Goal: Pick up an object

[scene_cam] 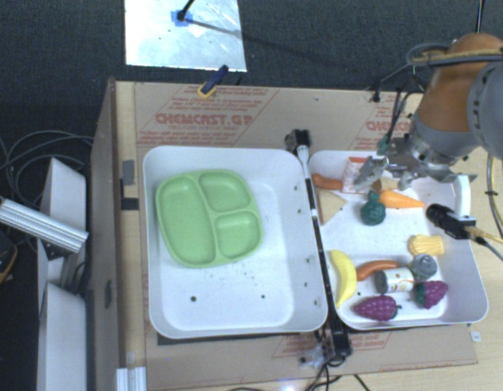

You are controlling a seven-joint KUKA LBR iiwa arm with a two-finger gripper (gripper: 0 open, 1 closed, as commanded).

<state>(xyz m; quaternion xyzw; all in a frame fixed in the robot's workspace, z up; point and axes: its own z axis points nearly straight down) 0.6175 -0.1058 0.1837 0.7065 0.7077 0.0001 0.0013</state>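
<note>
Your gripper hung low over the right bin, close to its far edge and about midway along it. From the slanted view overhead you could not make out whether its grip was spread or closed. The things you might have picked all lay in that same bin. Nearest to the gripper, just on its near side, were an orange carrot lying crosswise and a dark teal toy just beside the carrot's left end. An orange-red piece lay near the bin's far left corner, beside the gripper on its left. Further toward the near edge, a yellow corn cob sat by the right wall. Below it was a grey round toy, and a magenta fruit lay near the near right corner. A yellow banana curved along the left wall, with an orange sausage just to its right and a small pale bottle just beside the sausage. A bunch of purple grapes rested against the near edge, between the banana and the magenta fruit. Well apart from all of this, the left bin carried a green divided plate, which lay flat toward its far left corner. The arm's grey body with its orange band reached in past the right bin's far right corner.
</note>
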